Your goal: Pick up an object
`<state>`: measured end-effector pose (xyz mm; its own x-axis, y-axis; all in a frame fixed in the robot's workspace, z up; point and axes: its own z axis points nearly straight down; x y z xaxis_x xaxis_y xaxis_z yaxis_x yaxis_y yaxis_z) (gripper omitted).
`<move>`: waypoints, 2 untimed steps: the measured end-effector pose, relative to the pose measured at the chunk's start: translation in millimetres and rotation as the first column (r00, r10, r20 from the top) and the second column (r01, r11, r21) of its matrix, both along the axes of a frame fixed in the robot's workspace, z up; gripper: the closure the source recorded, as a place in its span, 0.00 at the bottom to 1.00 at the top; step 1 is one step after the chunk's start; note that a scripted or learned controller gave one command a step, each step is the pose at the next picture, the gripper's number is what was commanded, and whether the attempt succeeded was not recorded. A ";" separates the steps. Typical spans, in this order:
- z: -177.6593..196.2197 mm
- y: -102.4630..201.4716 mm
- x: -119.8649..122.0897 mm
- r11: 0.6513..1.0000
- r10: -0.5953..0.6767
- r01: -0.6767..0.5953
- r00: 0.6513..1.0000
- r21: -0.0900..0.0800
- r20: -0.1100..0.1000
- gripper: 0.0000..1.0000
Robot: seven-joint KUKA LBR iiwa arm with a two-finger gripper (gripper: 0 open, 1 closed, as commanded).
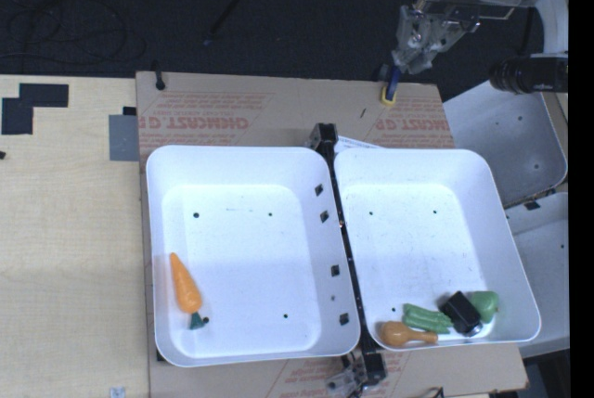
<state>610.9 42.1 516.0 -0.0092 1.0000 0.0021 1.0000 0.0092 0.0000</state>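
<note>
**Lone carrot the easier take; four toys crowded in a corner**

The gripper hangs high over the far edge of the bench, beyond both bins and well apart from everything in them. It is too small and blurred to tell whether it is open or closed, and nothing can be seen held in it.

In the left bin a toy carrot lies flat near the left wall, towards the near corner, with its green top pointing to the near edge. It has bare floor on its right side.

In the right bin four things huddle in the near right corner. They are an orange gourd-shaped toy, a green pod-shaped toy, a black block and a rounded green toy, touching or just beside one another.

The carrot looks like light, stiff, smooth plastic, so it is likely to skid or roll under a glancing touch. The best hold is probably across its thick upper body, with the jaws crosswise to its length. The wall close by leaves little room on that side. The cornered toys would likely jostle each other, and the black block offers the flattest faces.
</note>
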 end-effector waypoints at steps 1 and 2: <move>22.7 60.8 -16.3 1.000 -0.003 0.003 1.000 -0.001 -0.001 1.00; -38.7 135.8 9.9 1.000 -0.002 0.002 1.000 -0.003 -0.011 1.00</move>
